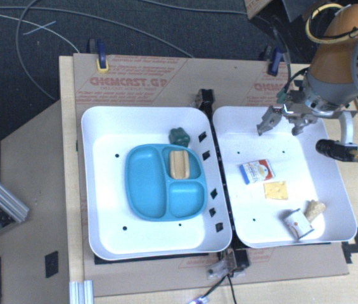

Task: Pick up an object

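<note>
While reaching from right, arm bent | tool open over right bin

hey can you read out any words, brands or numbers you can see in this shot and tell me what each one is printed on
"CHEMCAST GP", red print repeated in rows on the brown paper-covered board under the white bins; only the left patch reads, the rest is too blurred.
Small red, white and blue packet in the right bin: printed, too small to read.
Small white and red carton near that bin's front: unreadable.
</note>
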